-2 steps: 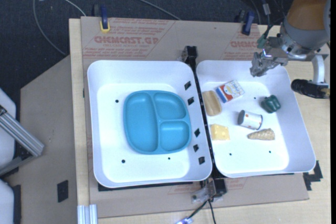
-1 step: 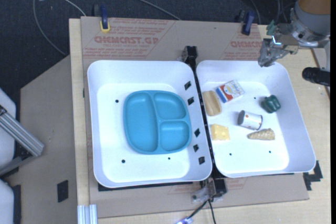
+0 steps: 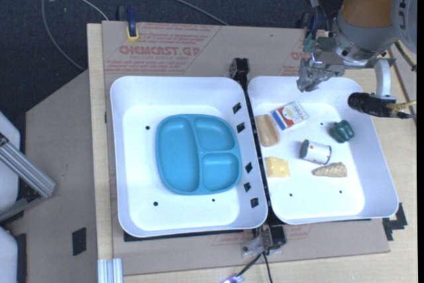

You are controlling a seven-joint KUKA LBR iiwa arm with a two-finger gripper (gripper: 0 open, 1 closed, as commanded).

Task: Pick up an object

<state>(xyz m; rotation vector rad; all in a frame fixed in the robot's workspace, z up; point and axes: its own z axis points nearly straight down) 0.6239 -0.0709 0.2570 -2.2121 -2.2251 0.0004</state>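
The right bin point(image 3: 371, 195) holds several small items: a white, red and blue carton point(image 3: 290, 116), a tan bread piece point(image 3: 267, 130), a yellow cheese wedge point(image 3: 277, 168), a small white and grey can point(image 3: 315, 151), a dark green object point(image 3: 342, 131) and a beige cone-shaped piece point(image 3: 330, 170). My gripper point(image 3: 309, 81) hangs over the far edge of the right bin, a little beyond the carton. I see nothing between its fingers.
The left bin point(image 3: 126, 142) holds a blue divided plate point(image 3: 197, 153). A black divider with clips point(image 3: 246, 136) runs between the bins. Cardboard lies under both bins, with a blue and yellow clamp point(image 3: 132, 22) at its far left and cables on the floor behind.
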